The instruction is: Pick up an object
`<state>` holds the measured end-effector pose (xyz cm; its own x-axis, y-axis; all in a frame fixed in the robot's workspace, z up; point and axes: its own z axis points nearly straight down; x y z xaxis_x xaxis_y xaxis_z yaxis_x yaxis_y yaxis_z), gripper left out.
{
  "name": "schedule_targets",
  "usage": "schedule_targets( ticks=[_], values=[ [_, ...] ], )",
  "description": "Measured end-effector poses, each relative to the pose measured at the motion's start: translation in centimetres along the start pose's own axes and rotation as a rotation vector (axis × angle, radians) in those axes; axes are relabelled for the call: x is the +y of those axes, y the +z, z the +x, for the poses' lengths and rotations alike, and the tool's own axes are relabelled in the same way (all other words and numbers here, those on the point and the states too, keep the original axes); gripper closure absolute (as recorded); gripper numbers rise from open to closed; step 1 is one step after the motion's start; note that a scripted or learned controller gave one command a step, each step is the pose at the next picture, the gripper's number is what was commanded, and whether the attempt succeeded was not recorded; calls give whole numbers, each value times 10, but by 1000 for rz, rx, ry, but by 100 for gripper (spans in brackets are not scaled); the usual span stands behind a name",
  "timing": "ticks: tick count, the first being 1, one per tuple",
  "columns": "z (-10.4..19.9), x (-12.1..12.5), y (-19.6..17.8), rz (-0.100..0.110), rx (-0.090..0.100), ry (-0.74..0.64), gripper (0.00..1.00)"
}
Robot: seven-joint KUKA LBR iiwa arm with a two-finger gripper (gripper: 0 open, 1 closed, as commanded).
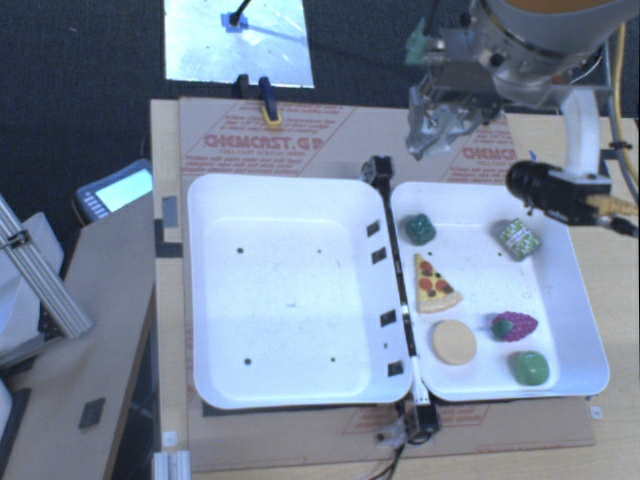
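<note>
The grey two-finger gripper (pixel 440 133) hangs above the far edge of the right white bin (pixel 580 313); whether it is spread or closed, I cannot tell. In that bin lie a dark green lumpy toy (pixel 418 229), a triangular pizza slice (pixel 434 283), a tan round disc (pixel 454 343), purple grapes (pixel 513 325), a green ball (pixel 531 367) and a green-white patterned cube (pixel 518 238).

Right bin (pixel 590 368): dark green lump (pixel 418 229); pizza slice (pixel 435 284); tan disc (pixel 454 343); purple grapes (pixel 513 325); green ball (pixel 531 367); green-white cube (pixel 518 238)

The right bin (pixel 590 363) holds six items, the pizza slice (pixel 435 284) nearest the left bin (pixel 210 198)
</note>
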<state>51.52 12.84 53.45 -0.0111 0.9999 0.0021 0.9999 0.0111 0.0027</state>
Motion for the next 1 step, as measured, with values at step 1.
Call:
schedule_targets(
  ticks=[1],
  values=[
    [39,58,1,0,-1,4,100]
  ],
)
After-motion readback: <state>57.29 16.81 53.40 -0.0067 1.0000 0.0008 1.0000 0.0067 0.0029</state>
